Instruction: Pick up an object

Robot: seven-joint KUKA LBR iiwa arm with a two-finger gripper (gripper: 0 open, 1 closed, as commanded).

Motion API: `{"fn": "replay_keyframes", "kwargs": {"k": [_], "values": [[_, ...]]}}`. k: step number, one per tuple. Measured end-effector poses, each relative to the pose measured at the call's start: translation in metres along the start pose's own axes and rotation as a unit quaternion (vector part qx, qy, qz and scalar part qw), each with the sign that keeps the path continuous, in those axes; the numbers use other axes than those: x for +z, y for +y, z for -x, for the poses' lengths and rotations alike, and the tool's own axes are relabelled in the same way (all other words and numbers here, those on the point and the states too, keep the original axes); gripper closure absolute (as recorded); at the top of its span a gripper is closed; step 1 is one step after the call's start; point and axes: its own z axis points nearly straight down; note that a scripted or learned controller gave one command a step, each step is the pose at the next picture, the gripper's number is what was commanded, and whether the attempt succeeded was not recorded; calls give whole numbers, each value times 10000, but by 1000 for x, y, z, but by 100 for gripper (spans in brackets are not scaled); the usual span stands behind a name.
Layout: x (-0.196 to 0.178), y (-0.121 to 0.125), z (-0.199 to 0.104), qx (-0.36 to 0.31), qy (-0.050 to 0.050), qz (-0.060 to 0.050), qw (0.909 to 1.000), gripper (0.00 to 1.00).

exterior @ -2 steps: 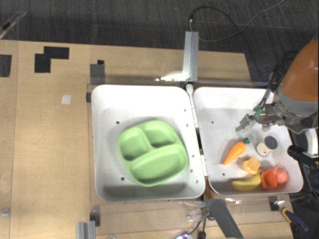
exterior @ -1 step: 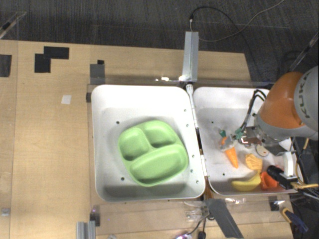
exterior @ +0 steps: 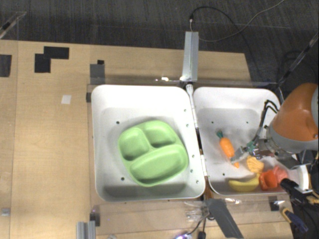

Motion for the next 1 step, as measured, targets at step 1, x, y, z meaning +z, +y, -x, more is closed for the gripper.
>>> {"fn": "replay_keyframes", "kwargs": {"k": [1], "values": [[16, 38, -32, -421, -14, 48, 9991, 0]]}}
